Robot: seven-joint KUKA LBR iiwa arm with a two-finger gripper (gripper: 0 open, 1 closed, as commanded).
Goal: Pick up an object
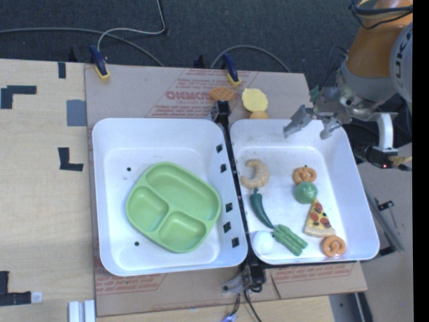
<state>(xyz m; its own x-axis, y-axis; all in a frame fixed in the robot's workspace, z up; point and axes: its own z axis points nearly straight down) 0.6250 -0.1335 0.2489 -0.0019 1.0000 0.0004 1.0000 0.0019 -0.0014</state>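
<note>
We see small toy foods lying loose in the right bin [355, 173], none of them lifted.

At the bin's centre left lies a croissant [255, 172]; toward 3 o'clock from it sit a small orange pumpkin [304, 174] and, touching it just below, a green ball [305, 192]. A pizza slice [318, 220] lies toward 5 o'clock, with a doughnut [333, 246] by the near corner. A dark green pepper [260, 209], a white egg [264, 243] and a light green pod [289, 239] gather toward 6 and 7 o'clock. Our pincer [310, 125] hangs over the bin's far rim at 1 o'clock, its two fingers spread wide with nothing between them, well apart from every toy. The left bin [107, 180] holds a green divided plate [173, 206]. Beyond both bins, at 12 o'clock, a yellow toy [255, 100] rests on the cardboard-covered surface [154, 92].
</note>
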